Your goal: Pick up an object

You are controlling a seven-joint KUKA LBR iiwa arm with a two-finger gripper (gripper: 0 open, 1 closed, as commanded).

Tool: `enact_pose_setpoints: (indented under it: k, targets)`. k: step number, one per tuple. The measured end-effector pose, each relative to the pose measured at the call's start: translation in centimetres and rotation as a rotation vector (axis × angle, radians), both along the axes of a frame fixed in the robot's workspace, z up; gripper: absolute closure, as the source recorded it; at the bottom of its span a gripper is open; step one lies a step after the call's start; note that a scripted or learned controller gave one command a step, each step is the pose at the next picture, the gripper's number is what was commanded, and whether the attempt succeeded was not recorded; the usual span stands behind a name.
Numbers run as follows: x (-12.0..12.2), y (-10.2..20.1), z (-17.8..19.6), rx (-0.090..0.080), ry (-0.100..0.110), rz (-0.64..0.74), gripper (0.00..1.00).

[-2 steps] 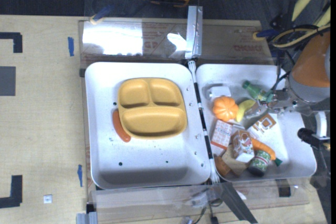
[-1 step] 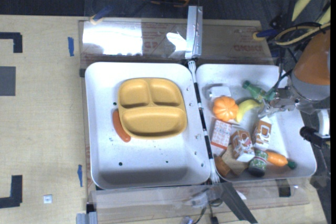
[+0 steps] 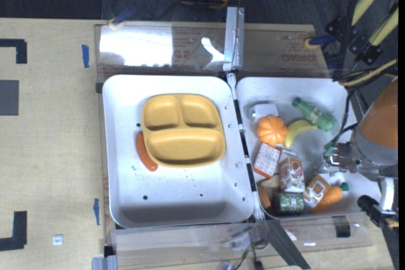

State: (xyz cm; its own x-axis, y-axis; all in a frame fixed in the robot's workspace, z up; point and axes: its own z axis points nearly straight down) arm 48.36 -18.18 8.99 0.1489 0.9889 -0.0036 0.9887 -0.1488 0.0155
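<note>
1. Gripper (image 3: 335, 158) sits low over the right bin (image 3: 335, 90), near its right wall; I can't tell whether it's clenched or released.
2. Just left: banana (image 3: 297, 131), small pumpkin (image 3: 273, 129), green bottle (image 3: 314, 113).
3. Below: carrot (image 3: 329, 197), packets.
4. Left bin (image 3: 120, 155): yellow divided tray (image 3: 183, 129), orange sausage (image 3: 145, 152) alongside.
</note>
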Motion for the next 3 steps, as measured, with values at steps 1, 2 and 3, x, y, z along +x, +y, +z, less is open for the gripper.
enact_pose_setpoints:
  k: [1, 2, 3]
  targets:
    - [2.1, 7.1, 0.2, -0.023, -0.009, 0.177, 1.00]
    - [9.3, 14.4, 9.3, 0.002, 0.018, 0.425, 1.00]
    - [9.3, 14.4, 9.3, 0.002, 0.018, 0.425, 0.00]
